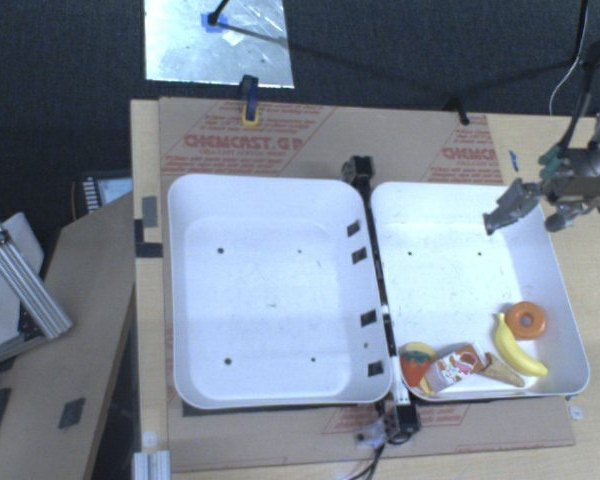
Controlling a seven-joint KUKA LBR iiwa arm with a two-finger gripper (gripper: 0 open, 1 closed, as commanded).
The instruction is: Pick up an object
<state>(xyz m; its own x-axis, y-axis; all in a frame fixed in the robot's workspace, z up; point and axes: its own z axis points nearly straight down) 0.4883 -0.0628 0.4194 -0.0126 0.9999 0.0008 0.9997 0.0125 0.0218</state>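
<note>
- Where the bench's brown cardboard sheet [310, 133] lies flat, two shallow white plastic bins with rounded corners sit side by side: the left bin [195, 268] and the right bin [420, 208], their smooth floors lightly speckled.
- Objects cluster in the right bin's near corner: a curved yellow banana [515, 348], a round orange ring-shaped toy [526, 319] touching its upper end, a glossy red-and-white packet [454, 364], a tan cone-shaped piece [501, 372], and a rounded orange-red fruit [416, 364].
- Over that bin's far right edge hangs the grey metal gripper [528, 211], well apart from the cluster.
- Its two dark fingers look spread apart, nothing between them, touching no object.
</note>
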